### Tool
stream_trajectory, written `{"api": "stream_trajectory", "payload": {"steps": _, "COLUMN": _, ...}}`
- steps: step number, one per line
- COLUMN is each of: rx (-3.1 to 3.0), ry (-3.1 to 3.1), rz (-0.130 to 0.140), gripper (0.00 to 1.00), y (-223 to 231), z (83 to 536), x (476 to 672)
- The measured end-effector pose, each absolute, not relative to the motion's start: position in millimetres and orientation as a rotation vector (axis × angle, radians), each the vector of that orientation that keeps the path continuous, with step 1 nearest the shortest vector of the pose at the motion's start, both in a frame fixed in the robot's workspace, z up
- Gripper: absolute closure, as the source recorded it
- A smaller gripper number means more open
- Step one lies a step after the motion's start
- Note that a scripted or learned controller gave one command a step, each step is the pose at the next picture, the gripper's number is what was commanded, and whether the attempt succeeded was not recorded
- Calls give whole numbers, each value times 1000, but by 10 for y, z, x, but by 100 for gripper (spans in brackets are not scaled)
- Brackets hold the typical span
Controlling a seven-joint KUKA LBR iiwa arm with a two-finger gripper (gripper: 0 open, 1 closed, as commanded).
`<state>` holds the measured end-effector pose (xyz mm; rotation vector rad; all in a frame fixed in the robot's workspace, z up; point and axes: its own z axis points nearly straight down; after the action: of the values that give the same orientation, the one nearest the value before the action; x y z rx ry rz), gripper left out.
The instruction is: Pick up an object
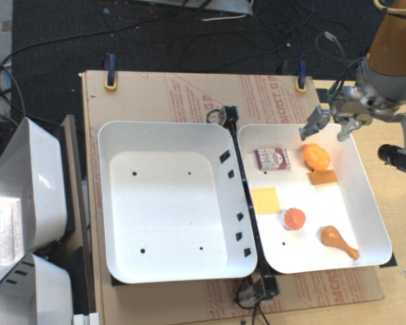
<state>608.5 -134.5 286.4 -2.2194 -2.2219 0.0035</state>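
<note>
Over the far edge of the right bin (372, 202), gripper (329, 128) hovering with fingers spread, gripping nothing. Just near of it, lying on the bin floor: orange ball (316, 156), closest candidate, with tan block (323, 177) touching its near side. Approach step, judging by the pose. Next: lowering straight over the ball, straddling it, avoiding the block, then closing.

We see the grey arm with its orange band reaching in from the upper right, its two-finger gripper (329, 128) pointing down, fingers (314, 124) spread apart with nothing between them
</note>
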Motion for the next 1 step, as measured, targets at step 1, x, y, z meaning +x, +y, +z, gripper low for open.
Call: {"api": "stream_trajectory", "payload": {"steps": 1, "rx": -2223, "ry": -2220, "rz": 0, "gripper": 0, "y": -1049, "z": 1026, "x": 5949}}
